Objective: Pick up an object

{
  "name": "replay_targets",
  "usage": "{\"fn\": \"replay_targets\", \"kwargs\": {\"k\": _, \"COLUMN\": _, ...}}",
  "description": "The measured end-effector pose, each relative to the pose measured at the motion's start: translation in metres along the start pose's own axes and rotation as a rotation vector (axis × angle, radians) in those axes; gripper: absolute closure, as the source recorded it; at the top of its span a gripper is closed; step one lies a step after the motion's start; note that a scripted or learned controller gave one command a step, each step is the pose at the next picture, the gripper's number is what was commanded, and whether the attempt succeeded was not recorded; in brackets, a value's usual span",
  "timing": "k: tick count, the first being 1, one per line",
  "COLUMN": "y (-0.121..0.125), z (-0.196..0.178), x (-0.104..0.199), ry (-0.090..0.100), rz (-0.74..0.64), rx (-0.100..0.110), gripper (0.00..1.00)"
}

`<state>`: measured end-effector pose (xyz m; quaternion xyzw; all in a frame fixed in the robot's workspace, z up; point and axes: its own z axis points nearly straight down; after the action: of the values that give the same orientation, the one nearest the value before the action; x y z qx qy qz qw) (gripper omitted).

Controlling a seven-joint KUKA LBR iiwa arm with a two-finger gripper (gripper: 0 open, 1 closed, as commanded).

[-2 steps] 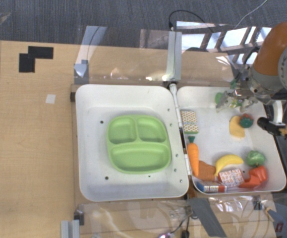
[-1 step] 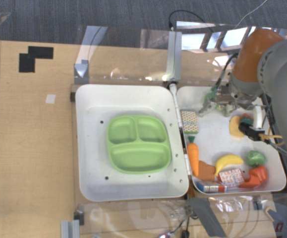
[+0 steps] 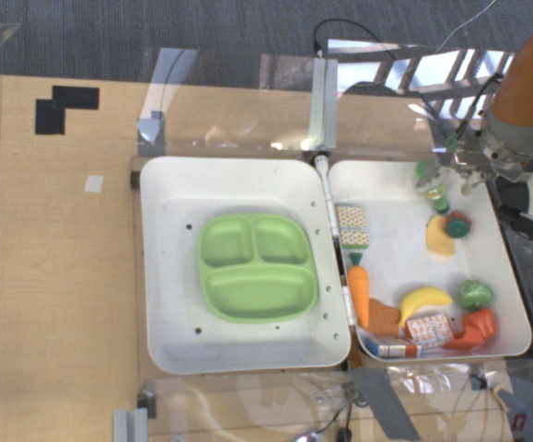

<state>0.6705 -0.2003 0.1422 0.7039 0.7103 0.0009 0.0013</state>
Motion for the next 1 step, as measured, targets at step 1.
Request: {"fn": "replay_targets", "kwargs": {"k": 1, "y": 0.0023, "z": 0.0537, "x": 0.0015, "ry": 0.008, "rz": 0.019, "rx": 0.001, "gripper": 0.00}}
